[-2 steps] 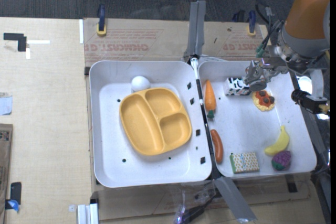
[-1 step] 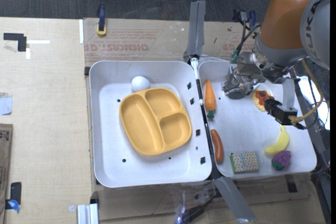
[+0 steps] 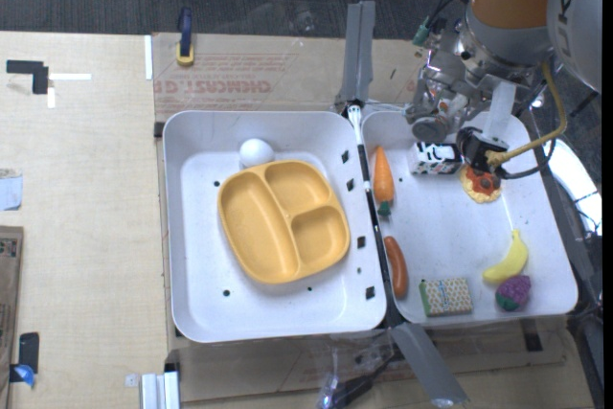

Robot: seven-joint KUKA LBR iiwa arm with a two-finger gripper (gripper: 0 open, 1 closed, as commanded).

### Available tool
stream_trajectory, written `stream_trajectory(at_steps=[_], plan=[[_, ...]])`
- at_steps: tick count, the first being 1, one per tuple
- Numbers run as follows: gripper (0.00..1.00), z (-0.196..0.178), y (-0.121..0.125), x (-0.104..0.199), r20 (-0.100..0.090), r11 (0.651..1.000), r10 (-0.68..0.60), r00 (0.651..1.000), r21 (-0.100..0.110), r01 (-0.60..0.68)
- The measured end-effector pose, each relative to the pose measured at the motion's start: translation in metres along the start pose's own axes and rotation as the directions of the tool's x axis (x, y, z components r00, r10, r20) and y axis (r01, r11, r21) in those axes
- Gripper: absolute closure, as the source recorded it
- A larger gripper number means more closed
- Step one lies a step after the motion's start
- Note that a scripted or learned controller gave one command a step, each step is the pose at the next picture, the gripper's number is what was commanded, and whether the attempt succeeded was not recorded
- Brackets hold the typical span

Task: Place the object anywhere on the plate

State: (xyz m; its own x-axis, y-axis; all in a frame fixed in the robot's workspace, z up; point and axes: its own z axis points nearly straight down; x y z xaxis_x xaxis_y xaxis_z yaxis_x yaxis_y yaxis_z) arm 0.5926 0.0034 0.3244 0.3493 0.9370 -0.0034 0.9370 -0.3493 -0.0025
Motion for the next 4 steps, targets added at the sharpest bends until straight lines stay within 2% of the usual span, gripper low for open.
stream_trajectory(at_steps=[1,2,3,4], plan=[[1.00,0.026,-0.055,-0.007,0.000,0.998,-0.067,0.998,0.002,0.067],[1.00,0.070,-0.073,0.065,0.001,1.000,-0.027,1.000,0.003,0.027],[1.00,0.056,-0.030,0.122,0.001,0.999,-0.051,0.999,0.000,0.051],[1.00,0.085,-0.095,0.100,0.001,0.997,-0.074,0.997,0.002,0.074]])
